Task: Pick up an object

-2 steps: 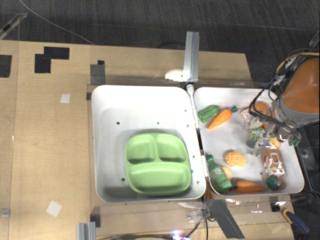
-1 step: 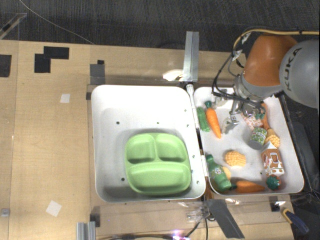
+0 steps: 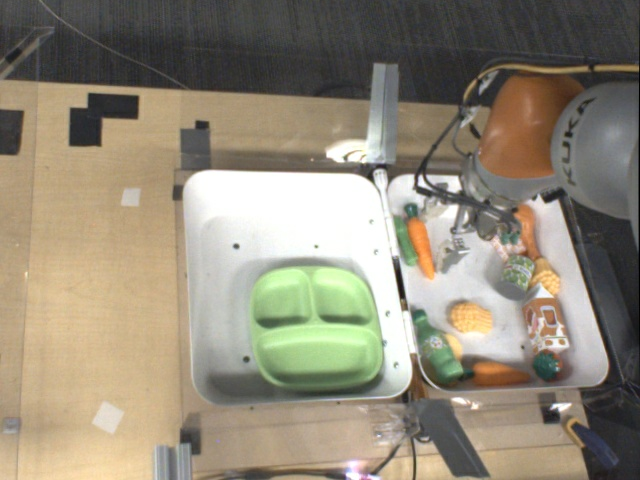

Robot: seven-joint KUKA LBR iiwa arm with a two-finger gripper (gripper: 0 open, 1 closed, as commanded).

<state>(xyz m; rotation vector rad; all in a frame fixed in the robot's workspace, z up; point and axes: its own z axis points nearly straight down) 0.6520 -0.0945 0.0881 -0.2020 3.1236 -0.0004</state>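
2 glossy white bins point(image 3: 215, 268) — one bears a smooth, 3-compartment green tray point(image 3: 316, 328).

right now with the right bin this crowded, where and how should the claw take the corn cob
Take the corn cob across its short width at the middle, coming straight down. It lies flat, long axis left to right, with bare bin floor above and below it, so fingers fit there. Its lower left end seems to crowd the green bottle, so avoid an end grip. The claw hangs above it, nearer the carrot.
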